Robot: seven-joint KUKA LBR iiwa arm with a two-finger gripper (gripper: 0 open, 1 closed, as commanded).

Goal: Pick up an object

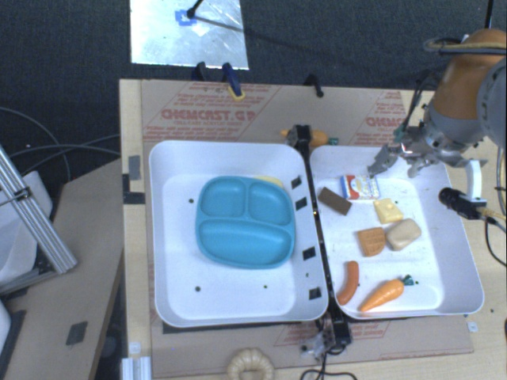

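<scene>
The right bin [455,252] holds several toy foods. A red, white and blue packet [359,187] lies near its back, with a brown block [334,201] to its left. In front of them are a yellow wedge [387,210], a beige roll [403,233] and a brown toast square [371,241]. A sausage [348,281] and a carrot [383,293] lie near the front edge. My gripper [396,165] hangs over the back of this bin, just right of and behind the packet. It is open with nothing between its fingers.
In the left bin [170,236] sits a blue divided plate [245,220], with a pale yellow item [272,181] peeking from behind it. Black clips line the divider [313,220] between the bins. A black part of the arm [459,202] overhangs the right bin's right side.
</scene>
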